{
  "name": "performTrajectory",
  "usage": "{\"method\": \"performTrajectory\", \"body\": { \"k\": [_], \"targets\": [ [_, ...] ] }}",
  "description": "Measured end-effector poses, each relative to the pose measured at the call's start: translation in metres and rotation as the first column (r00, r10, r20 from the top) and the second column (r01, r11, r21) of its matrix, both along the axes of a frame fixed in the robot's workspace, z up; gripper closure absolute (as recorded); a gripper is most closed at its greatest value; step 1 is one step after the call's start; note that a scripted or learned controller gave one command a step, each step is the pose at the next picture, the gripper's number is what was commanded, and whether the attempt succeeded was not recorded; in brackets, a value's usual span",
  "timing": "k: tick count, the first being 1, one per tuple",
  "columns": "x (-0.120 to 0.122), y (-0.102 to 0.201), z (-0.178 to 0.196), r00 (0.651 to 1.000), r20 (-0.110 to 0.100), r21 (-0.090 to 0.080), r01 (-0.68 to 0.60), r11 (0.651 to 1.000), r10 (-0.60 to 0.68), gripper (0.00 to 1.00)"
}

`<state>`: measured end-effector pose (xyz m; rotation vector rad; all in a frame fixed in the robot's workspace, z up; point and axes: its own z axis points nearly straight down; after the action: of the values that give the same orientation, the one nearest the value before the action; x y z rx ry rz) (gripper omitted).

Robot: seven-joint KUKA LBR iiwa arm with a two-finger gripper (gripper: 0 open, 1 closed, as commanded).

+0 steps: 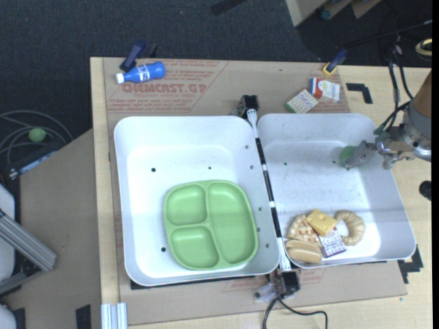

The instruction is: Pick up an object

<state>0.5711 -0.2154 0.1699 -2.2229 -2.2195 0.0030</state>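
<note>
In the right bin, a heap of toy food lies near the front edge: a yellow cheese wedge, a croissant, a hot dog bun and a small printed packet. My gripper reaches in from the right and hangs over the bin's far right part, well behind the heap. Nothing shows in its grasp. The left bin holds a green divided plate.
On the bench behind the bins lie a blue and white bottle, two small printed boxes and a blue clip. A black clamp sits at the joint between the bins. Cables run behind the arm at the right.
</note>
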Motion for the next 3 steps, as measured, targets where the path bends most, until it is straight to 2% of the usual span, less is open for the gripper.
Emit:
{"method": "performTrajectory", "body": {
  "k": [1, 2, 3],
  "targets": [
    [0.054, -0.003, -0.071, 1.000, 0.001, 0.007, -0.005, 1.000, 0.005, 0.00],
    [0.087, -0.001, -0.083, 1.000, -0.003, 0.015, -0.006, 1.000, 0.006, 0.00],
    [0.087, -0.006, -0.071, 1.000, 0.004, 0.002, -0.006, 1.000, 0.006, 1.00]
  ]
}}
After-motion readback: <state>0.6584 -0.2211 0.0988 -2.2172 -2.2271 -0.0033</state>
